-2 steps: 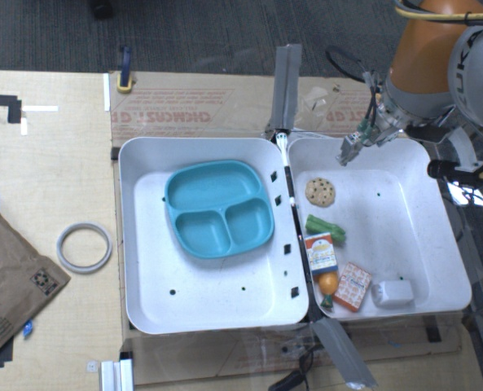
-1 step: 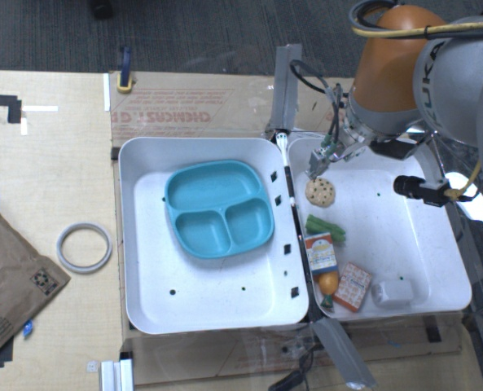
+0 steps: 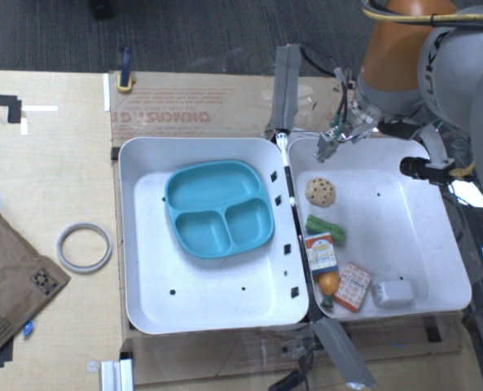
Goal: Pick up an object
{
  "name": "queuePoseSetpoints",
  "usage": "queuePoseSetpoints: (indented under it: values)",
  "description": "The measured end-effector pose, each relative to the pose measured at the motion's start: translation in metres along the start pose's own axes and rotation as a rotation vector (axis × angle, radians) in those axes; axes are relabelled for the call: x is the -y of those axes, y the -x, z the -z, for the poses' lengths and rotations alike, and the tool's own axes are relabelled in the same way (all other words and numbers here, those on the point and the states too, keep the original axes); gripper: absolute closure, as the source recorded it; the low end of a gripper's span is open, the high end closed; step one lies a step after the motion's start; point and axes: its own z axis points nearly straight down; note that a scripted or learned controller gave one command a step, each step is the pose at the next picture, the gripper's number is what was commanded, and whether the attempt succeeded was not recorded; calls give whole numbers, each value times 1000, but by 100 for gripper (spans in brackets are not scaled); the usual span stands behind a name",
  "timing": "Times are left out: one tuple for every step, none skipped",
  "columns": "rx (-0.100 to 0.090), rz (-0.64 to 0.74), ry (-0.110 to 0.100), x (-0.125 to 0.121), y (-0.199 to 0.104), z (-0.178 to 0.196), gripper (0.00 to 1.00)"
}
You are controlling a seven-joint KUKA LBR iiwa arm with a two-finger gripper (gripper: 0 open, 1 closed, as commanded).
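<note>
Lying at the far left on the pale wooden worktop (image 3: 46, 177) is a flat brown cardboard box (image 3: 9, 287), and just right of it a grey tape ring (image 3: 84, 246), both well apart from the bins. The left bin (image 3: 139, 300), smooth white plastic with rounded corners, holds a glossy turquoise divided plate (image 3: 218, 208) with three hollows, set toward the far middle, leaving bare floor along the near and left walls. In the right bin (image 3: 424, 243) the objects crowd the left wall: a tan perforated ball (image 3: 320, 191), a green vegetable-shaped piece (image 3: 326, 226) near it, a small printed carton (image 3: 322, 256), a small orange fruit (image 3: 328, 283) touching a flat red-patterned packet (image 3: 353, 287), and a pale grey block (image 3: 392, 291) near the front. The middle and right of this bin lie open. The gripper (image 3: 329, 147) hangs over the bin's far left corner, above the ball and apart from it, its slim metal fingers slightly spread, pinching nothing.
</note>
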Motion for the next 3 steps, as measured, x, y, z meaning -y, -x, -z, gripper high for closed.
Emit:
queuePoseSetpoints:
  values:
    - [-2,-116,-2,15,-22,0,100]
    - [-1,-55,-1,72,-4,17,100]
    - [0,-24,0,37,40,17,100]
